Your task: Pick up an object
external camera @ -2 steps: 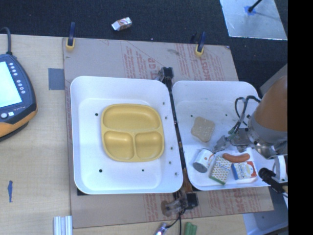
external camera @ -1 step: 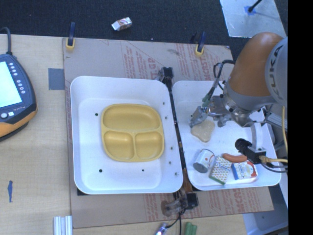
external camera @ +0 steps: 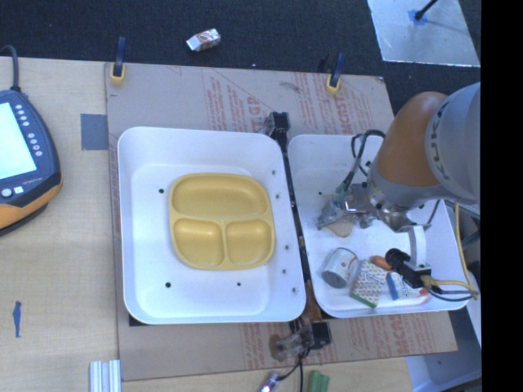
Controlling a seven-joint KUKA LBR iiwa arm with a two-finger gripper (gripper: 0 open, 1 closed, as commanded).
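Note:
My gripper (external camera: 333, 216) hangs low in the right bin (external camera: 306, 170), near its left middle, with the grey and orange arm (external camera: 417, 149) coming in from the right. A small tan lump (external camera: 342, 229) lies right under the gripper's tip, partly hidden by it. Closer to the front of the same bin lie a grey metal cup (external camera: 334, 268) on its side, a patterned packet (external camera: 368, 285), an orange piece (external camera: 381, 263) and a small blue piece (external camera: 395, 289). None of them is seen between the fingers.
The left bin (external camera: 139, 219) holds a yellow divided plate (external camera: 221, 220). A teach pendant (external camera: 23, 158) rests on the bench at the far left. Clamps (external camera: 118, 70) pin the cardboard sheet at the back.

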